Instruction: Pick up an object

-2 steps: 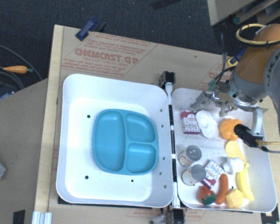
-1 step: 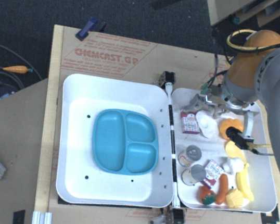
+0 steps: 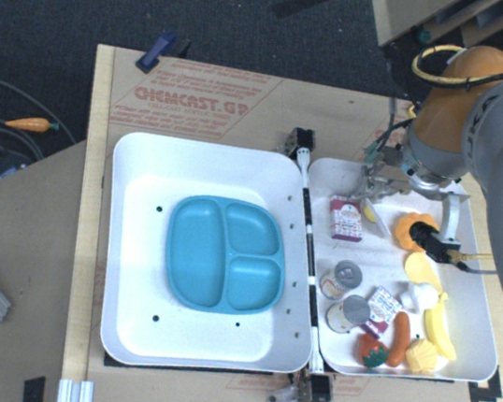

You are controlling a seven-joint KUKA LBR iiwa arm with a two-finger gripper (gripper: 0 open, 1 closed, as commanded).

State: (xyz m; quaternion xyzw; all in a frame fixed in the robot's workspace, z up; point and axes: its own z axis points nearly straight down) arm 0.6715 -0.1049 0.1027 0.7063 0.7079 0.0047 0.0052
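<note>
**Choosing a target in the crowded right bin**

While I hang over the far end of the right bin [image 3: 488, 318], the near end holds the densest clutter: a banana [image 3: 440, 331], a carrot-like piece [image 3: 400, 334], two small tins [image 3: 347, 313] and a red packet [image 3: 384, 305], all touching or just beside one another. Further up lies a red-and-white carton [image 3: 346, 219], fairly apart from its neighbours, and an orange piece [image 3: 410, 230]. My end effector [image 3: 389, 181] sits just beyond the carton; I cannot tell how wide it stands, and I see nothing in it. I judge the carton the cleanest pick: descend straight, straddle its narrow sides. The left bin [image 3: 143, 169] carries a blue divided tray [image 3: 224, 254].
</note>
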